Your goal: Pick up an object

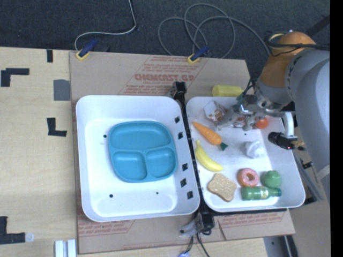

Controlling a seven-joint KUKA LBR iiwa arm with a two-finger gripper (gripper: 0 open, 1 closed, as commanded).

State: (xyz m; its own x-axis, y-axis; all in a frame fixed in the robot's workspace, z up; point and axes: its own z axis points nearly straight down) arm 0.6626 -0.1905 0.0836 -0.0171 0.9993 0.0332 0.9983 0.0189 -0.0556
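Note:
My gripper (242, 115) hangs low over the far part of the right bin (289, 167), reaching in from the right under the grey arm and its orange band (278, 63). Just left of it lies a small white and red wrapped item (215, 112). A small red piece (261, 123) sits at its right side. In the same bin are an orange carrot (207, 133), a yellow banana (206, 159), a white lump (253, 149), a slice of bread (222, 187), a pink donut (247, 176), a green bottle (259, 193) and a green round piece (271, 178).
The left bin (91, 143) holds a blue divided plate (142, 150). A yellow block (227, 91) rests on the right bin's far rim. A black divider (185, 143) runs between the bins. Cables (198, 31) lie on the dark floor beyond the bench.

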